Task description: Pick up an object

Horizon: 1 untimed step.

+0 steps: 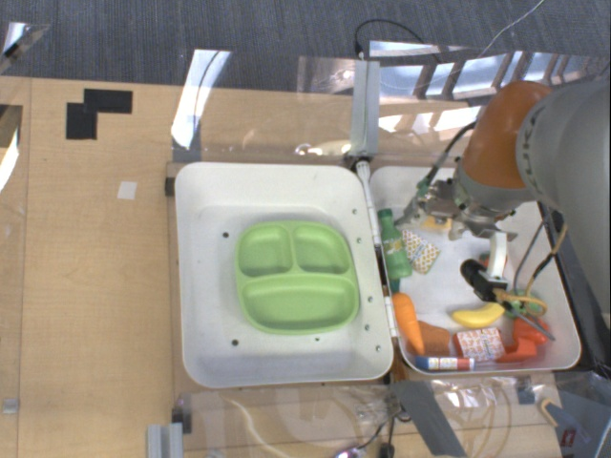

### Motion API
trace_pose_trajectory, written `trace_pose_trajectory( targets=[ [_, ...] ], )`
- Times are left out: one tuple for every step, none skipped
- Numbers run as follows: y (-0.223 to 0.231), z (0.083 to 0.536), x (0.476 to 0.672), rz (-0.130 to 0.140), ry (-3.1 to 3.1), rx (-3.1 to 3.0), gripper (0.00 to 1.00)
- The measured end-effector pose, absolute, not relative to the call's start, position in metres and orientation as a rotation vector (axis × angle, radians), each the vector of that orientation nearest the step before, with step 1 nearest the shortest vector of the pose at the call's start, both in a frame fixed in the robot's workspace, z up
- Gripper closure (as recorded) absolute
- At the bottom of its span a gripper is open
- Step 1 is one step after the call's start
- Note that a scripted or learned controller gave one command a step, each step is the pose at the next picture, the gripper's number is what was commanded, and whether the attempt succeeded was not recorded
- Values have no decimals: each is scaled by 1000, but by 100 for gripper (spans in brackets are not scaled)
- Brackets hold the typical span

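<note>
Left to right. Far out to the left of my gripper [437, 210] lies the bare wooden bench [86, 284]. Next comes the left bin [205, 256], well apart from the gripper, with a green divided plate [296, 277] lying flat at its middle, its two small compartments on the far side and its one long compartment on the near side.

The right bin [563, 346] holds everything I might pick up. A green bottle [389, 246] lies along its left wall, below and to the left of the gripper and near it. An orange carrot [409, 321] lies further down the same wall, beyond the bottle's lower end. A small patterned pouch [421, 251] rests just beside the bottle, directly under the gripper's left side, and is the closest object to it.

The gripper itself hangs over the upper left part of the right bin. I cannot tell how far open it is, nor whether it has hold of anything.

Below and to the right of the gripper lies a yellow banana [477, 315], with a red-and-white box [480, 344] just beneath it and a marker [449, 362] along the bin's near wall. A red object [527, 343] sits in the lower right corner. My arm [563, 151], with its orange band [501, 141], enters from the right.
</note>
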<state>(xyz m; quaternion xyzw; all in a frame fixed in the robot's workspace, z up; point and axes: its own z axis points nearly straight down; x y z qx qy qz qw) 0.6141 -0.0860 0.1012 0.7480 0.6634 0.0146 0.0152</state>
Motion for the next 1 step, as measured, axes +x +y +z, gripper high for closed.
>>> trace_pose_trajectory(
  targets=[
    [-84,101,602,47,2044,2344,0]
  ],
)
